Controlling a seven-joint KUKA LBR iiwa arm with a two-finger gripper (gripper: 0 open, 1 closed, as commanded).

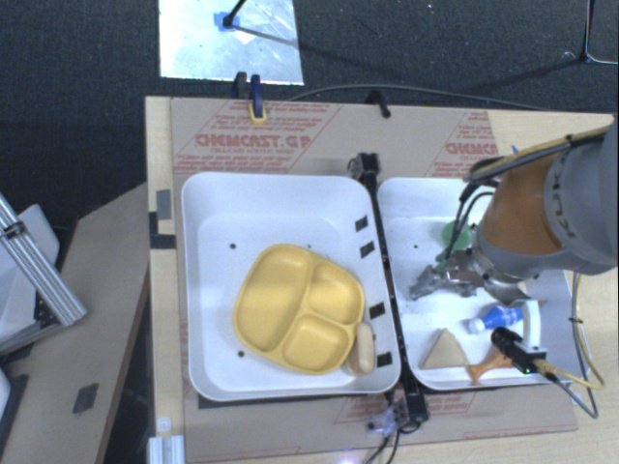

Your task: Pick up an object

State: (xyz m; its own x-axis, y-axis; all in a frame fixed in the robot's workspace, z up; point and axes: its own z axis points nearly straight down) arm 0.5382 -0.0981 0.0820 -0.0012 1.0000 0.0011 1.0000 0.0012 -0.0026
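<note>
My gripper (428, 284) hangs low over the left part of the right bin (416, 211), reaching in from the right under the grey arm with its orange band. A green object (453, 235) lies just behind it, partly hidden by the wrist. A small blue and white object (497, 318) lies to the gripper's right. A tan wedge (445, 350) sits near the bin's front wall, with a small orange piece (489, 364) beside it. I see nothing held in the gripper.
The left bin (222, 211) holds a yellow divided plate (298, 307) and a beige rounded piece (363, 348) at its front right corner. A black divider (379, 259) with clips runs between the bins.
</note>
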